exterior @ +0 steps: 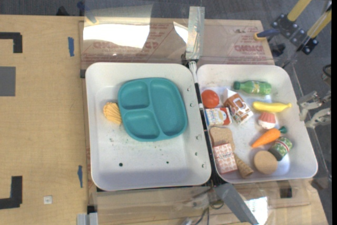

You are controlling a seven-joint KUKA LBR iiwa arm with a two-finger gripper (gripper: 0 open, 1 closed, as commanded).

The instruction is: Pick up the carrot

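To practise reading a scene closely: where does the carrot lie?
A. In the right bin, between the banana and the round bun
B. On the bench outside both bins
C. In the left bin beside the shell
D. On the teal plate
A: the carrot lies in the right bin, below the banana and above the round bun.

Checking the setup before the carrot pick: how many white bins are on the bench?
2. The left bin holds a teal plate; the right bin holds the carrot among other toy food.

Carrot (266, 137) in right bin (300, 91), between strawberry (267, 120) and can (282, 147); tray (152, 108) in left bin (100, 155)
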